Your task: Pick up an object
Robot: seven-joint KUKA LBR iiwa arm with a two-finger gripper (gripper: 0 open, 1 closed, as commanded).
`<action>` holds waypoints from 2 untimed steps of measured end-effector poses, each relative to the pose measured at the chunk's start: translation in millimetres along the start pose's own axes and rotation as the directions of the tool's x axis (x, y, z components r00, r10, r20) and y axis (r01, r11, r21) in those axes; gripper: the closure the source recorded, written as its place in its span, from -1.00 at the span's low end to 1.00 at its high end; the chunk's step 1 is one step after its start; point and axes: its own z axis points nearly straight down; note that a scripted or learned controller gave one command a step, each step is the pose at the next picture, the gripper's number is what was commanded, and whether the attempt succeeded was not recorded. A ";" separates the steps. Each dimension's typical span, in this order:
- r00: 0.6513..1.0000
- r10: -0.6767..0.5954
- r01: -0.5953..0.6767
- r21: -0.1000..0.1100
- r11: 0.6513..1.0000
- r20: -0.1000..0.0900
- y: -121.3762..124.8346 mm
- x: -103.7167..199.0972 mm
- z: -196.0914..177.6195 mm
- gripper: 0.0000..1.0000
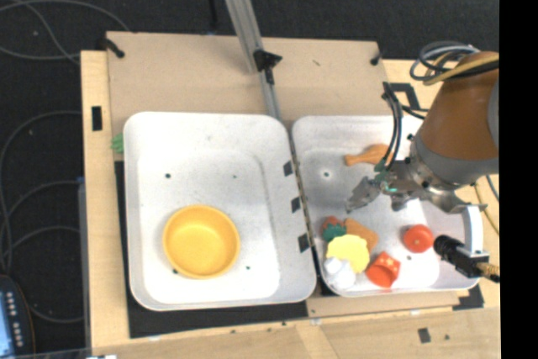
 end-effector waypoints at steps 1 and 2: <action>1.000 0.002 -0.002 -0.001 1.000 0.000 0.0 -0.4 -0.1 -1.00; 1.000 0.002 -0.002 0.004 1.000 0.001 -8.7 -3.6 56.6 -1.00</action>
